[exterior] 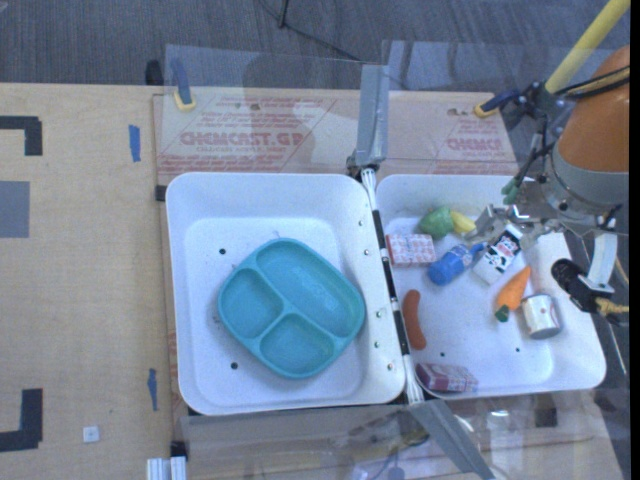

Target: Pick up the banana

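The banana (462, 222) is a small yellow piece at the back of the right bin (575, 368), lying against a green toy fruit (436, 220). My gripper (496, 221) hangs just to the right of the banana, above a white carton (498, 258). Nothing can be seen held in it. The grey arm with its orange band (598, 128) reaches in from the right and hides the bin's back right corner.
The right bin also holds a pink-and-white box (409, 249), a blue bottle (450, 265), a carrot (511, 294), a tin can (540, 317), a sausage (413, 319) and a dark red packet (446, 376). A teal divided plate (291, 308) lies in the left bin (200, 218).
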Tool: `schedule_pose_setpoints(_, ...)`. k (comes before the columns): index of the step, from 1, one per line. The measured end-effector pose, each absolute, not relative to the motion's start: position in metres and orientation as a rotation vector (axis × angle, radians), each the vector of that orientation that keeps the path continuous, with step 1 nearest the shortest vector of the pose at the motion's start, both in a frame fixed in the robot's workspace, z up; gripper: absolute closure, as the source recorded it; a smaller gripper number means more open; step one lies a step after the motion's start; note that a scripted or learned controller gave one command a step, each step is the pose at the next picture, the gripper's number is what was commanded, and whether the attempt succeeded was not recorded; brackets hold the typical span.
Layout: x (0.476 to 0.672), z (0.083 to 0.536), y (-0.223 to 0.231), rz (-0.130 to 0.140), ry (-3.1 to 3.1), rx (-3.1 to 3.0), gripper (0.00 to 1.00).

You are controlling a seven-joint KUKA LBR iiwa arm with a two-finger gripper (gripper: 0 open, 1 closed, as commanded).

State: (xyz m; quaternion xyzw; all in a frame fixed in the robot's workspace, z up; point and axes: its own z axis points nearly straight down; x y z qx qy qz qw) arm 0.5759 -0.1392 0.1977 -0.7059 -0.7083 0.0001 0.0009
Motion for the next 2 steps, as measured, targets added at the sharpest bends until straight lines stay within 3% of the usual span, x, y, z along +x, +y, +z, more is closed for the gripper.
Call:
schedule_pose_setpoints(1, 0.646, 0.172, -0.16, -0.002, -2.224, -2.223, 0.0)
schedule_pose_setpoints(2, 0.664, 0.103, -0.17, -0.002, -2.33, -2.114, 0.0)
